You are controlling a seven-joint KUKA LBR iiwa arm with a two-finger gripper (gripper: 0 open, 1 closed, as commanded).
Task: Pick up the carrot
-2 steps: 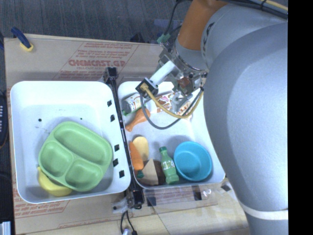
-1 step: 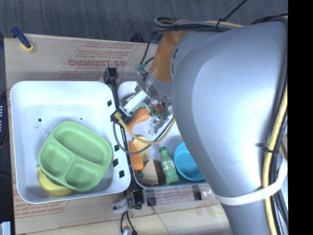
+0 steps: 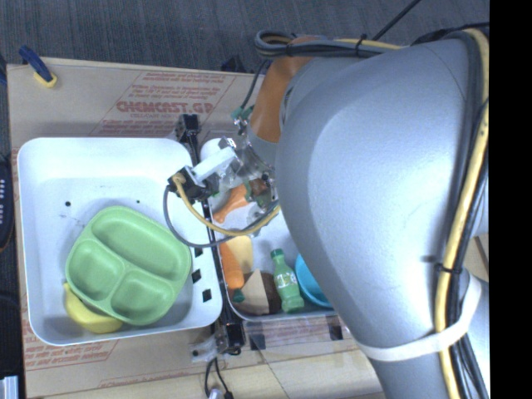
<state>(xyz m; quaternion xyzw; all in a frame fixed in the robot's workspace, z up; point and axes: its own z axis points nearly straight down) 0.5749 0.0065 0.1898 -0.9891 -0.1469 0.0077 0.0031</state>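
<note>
My gripper (image 3: 218,181) hangs over the left end of the right bin (image 3: 274,318), close to the wall between the two bins. An orange carrot (image 3: 233,199) sits right against the gripper's underside, tilted. I cannot see whether it is gripped or just lies below. The big grey arm covers most of the right bin, and looped cables by the wrist hide part of the carrot.
Just below the carrot lies a longer orange piece (image 3: 231,266) with a pale yellow item (image 3: 240,247), then a brown block (image 3: 258,293), a green bottle (image 3: 286,281) and a blue bowl (image 3: 311,288). The left bin (image 3: 50,165) holds a green divided plate (image 3: 129,264) over a yellow object (image 3: 87,316).
</note>
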